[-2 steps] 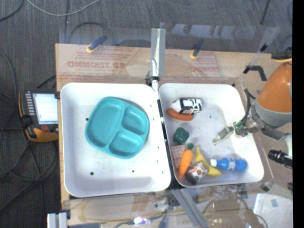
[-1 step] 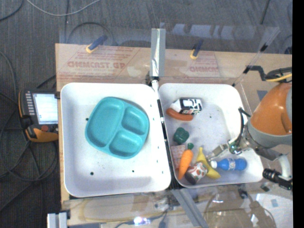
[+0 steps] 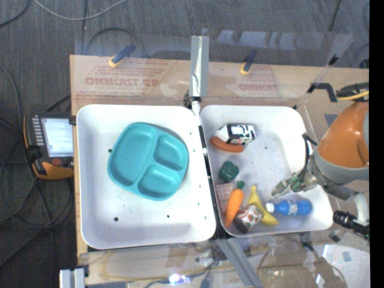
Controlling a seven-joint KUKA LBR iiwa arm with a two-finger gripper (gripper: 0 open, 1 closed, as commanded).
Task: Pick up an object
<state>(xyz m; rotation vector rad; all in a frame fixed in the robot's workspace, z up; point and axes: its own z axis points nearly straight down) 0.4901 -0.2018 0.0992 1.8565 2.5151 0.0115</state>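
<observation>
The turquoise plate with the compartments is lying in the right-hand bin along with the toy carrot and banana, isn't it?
Not quite. The camera view shows the turquoise plate lying alone in the left bin. The toy carrot and banana are in the right bin, as you said, close to the gripper.

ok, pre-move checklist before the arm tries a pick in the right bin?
1. Gripper over the right bin: ok, it sits at the bin's right side.
2. Target close by: ok, the blue bottle lies just below the gripper.
3. Anything gripped already: cannot tell.
4. Bottle free of clutter: not ok, the banana lies against its cap end.
5. Other items away from the gripper: ok, carrot, green piece and sausage lie further left.
6. Left bin: ok, holds the teal divided plate.
</observation>
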